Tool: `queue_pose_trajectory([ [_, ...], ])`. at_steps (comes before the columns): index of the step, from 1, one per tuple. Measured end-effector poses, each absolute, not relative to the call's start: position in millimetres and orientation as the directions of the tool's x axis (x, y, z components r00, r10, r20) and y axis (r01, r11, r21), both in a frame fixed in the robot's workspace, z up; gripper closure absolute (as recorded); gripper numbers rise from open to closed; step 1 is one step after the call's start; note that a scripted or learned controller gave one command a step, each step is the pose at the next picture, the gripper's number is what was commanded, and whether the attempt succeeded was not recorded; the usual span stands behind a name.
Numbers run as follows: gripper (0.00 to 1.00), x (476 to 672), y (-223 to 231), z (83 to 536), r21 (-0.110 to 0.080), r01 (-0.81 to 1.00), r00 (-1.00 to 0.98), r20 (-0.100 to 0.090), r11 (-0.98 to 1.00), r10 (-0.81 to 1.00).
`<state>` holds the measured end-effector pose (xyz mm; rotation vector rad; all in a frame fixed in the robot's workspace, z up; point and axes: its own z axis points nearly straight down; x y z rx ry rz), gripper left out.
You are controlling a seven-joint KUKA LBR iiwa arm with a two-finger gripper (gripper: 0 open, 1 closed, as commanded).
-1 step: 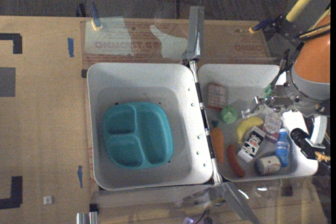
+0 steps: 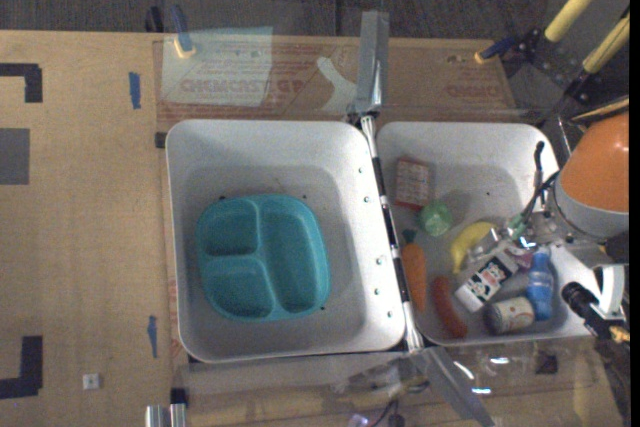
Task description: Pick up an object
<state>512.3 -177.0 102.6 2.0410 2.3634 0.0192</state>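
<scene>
Two white bins: teal tray (image 2: 262, 255) in left (image 2: 190, 155), cluttered toys in right (image 2: 470, 137); tool (image 2: 528, 233) state unclear.

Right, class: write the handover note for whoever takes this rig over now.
Tool: low over the right bin; grip cannot be judged.
Right bin holds a banana, green ball, carrot, sausage, can, blue bottle, small carton and brown packet.
Left bin: teal divided tray.
Done: nothing visibly lifted.
Left: grasp one object and raise it.
</scene>
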Motion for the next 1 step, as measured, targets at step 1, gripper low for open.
queue_pose_trajectory([
  [1,1.00,513.4,-182.3,113.9,0.029,0.990,-0.140,-0.018,0.140,0.990],
])
